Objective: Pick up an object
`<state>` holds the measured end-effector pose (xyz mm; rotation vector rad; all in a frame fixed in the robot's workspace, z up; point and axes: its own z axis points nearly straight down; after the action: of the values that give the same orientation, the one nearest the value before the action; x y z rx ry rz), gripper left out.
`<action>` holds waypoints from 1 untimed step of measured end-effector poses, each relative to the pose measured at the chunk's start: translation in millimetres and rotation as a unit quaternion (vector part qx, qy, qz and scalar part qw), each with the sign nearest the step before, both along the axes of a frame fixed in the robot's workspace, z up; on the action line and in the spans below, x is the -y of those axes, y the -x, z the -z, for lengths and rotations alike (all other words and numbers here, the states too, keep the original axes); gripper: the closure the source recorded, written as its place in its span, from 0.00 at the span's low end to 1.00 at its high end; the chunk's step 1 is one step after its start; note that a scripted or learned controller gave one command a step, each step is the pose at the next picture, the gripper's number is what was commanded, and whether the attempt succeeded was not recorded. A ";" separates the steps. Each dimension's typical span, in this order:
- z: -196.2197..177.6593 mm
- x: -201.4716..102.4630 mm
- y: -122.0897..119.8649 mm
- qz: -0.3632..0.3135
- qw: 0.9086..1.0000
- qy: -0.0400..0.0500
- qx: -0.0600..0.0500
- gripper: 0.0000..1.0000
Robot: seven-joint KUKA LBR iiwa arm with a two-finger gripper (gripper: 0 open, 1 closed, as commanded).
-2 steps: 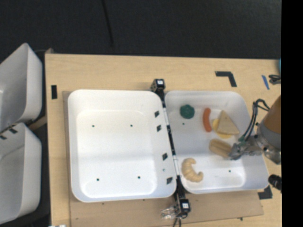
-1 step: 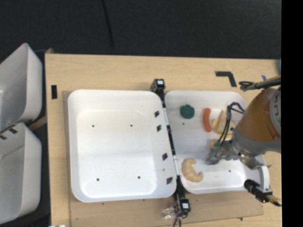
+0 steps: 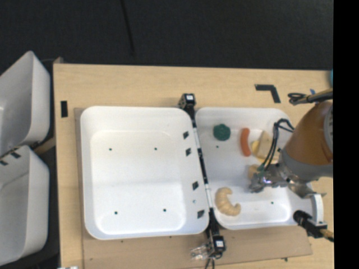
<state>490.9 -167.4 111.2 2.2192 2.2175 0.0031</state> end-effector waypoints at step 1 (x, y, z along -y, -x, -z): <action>10.6 65.3 2.1 0.002 1.000 0.001 -0.001 1.00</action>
<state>488.8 -232.6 100.5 2.2236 2.2143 -0.0020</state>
